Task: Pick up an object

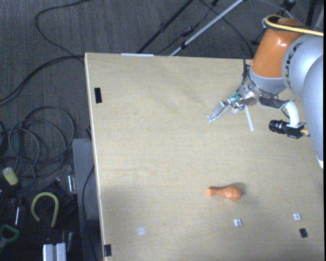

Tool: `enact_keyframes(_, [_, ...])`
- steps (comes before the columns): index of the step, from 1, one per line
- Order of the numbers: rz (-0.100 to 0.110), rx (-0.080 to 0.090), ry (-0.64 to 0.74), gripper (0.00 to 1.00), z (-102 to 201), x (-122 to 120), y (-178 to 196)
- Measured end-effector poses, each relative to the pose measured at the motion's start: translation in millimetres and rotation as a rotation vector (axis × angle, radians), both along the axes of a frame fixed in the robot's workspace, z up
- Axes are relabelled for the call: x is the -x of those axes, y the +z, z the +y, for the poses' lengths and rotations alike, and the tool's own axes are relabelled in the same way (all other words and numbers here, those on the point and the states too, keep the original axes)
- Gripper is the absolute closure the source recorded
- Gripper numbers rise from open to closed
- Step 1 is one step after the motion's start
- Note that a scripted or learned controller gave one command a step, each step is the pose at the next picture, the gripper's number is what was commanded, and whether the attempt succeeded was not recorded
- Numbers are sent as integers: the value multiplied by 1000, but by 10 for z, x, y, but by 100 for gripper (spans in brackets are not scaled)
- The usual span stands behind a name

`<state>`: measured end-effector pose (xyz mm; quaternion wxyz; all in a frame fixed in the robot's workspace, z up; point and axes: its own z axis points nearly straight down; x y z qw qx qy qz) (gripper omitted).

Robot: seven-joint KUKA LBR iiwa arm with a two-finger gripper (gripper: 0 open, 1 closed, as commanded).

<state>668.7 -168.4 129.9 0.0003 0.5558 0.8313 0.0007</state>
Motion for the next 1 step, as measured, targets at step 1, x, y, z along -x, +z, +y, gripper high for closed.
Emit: enact_keyframes(1, [2,2,-13,0,111,5,-463])
